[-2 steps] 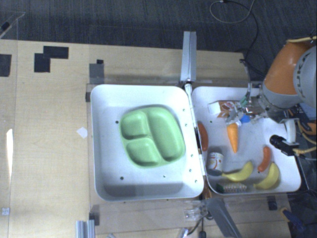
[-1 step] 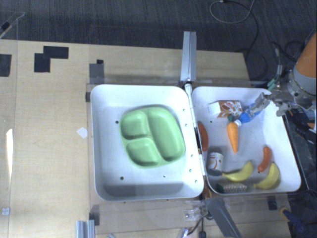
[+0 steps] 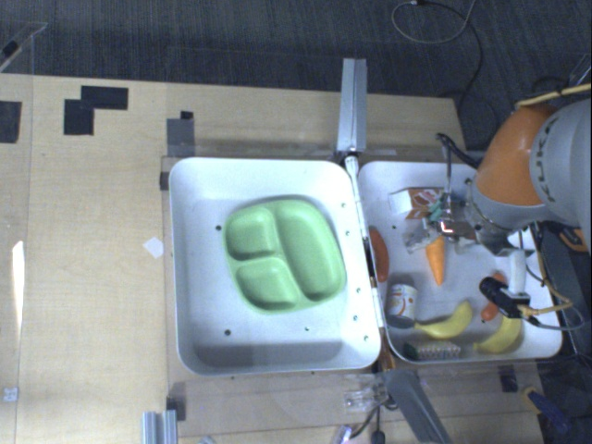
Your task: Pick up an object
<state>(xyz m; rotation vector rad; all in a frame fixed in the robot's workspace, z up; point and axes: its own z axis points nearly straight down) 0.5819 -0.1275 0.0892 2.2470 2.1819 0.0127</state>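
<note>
Over the right-hand white bin (image 3: 555,345), the grey arm with its orange band (image 3: 518,160) reaches in from the right, and its two-finger gripper (image 3: 442,227) hangs low near the bin's middle, just above the wide end of an orange plastic carrot (image 3: 436,261); whether anything sits between the tool's tips cannot be told from this slanted view, since the metal parts blur together. That carrot lies with its long axis running far to near, thick end toward the gripper and pointed tip toward the near side. To its left, along the bin's left wall, a reddish-orange sausage-shaped toy (image 3: 377,251) also lies far to near. Near of that stands a small white can with an orange label (image 3: 401,298); its print is too small to read. Along the near wall rest two yellow bananas: one curved banana (image 3: 446,323) runs left to right, and a second yellow banana (image 3: 500,338) lies just to its right. At the far side of this bin sits a crumpled packet in white, red and brown (image 3: 418,200), its writing illegible. Left of all this, the left-hand white bin (image 3: 199,248) holds a pale green three-compartment tray (image 3: 285,251), tilted slightly, with nothing visible in its sections
</note>
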